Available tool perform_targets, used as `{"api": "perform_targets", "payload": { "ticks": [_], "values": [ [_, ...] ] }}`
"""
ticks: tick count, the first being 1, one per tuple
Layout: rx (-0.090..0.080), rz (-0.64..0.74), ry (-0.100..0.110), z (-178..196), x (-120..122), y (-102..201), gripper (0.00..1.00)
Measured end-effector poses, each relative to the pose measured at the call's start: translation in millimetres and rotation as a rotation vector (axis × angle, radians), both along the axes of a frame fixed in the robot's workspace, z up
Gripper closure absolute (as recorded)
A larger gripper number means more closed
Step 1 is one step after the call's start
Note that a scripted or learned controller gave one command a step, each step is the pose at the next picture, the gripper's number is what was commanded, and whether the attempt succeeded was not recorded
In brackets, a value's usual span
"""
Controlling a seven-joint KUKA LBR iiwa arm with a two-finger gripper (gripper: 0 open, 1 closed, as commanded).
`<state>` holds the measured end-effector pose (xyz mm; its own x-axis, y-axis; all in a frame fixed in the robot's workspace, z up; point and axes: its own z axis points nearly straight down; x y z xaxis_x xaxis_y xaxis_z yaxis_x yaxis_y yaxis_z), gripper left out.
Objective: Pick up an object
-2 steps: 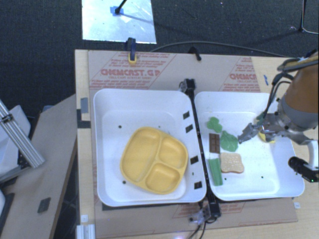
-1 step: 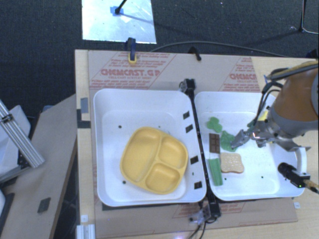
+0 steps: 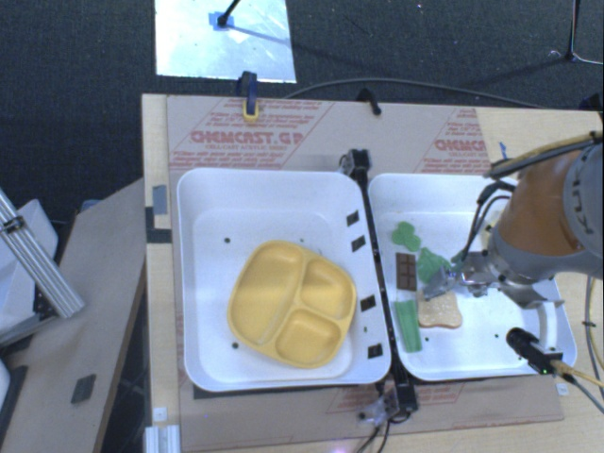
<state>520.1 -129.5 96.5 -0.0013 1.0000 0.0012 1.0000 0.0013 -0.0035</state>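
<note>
High slanted view over both bins point(image 3: 283, 182)

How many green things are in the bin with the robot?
3: a green piece at the back, a green piece by the gripper, a green stick in front. The arm may hide more.

Even, diffuse overhead light — no hard shadows on the bench point(image 3: 311, 125). Both white bins point(image 3: 269, 196) read bright, near blown out along their rims. Silver sheet point(image 3: 225, 26) at the upper left of the frame throws pale glare. Dark floor in the top and left of the frame stays dim and grainy. Soft shadow under the yellow tray point(image 3: 293, 302) at its lower edge. Overall focus soft — print on the board slightly fuzzy; the arm point(image 3: 552, 220) at right edge is a little blurred.
</note>
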Motion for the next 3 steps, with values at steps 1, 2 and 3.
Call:
{"api": "perform_targets", "payload": {
  "ticks": [1, 2, 3],
  "values": [
    [0.0, 0.0, -0.008, -9, 2, 0, 0.0],
    [0.0, 0.001, -0.015, 3, 5, 1, 1.0],
    [-0.002, 0.003, -0.009, 52, 2, 8, 1.0]
  ]
}}
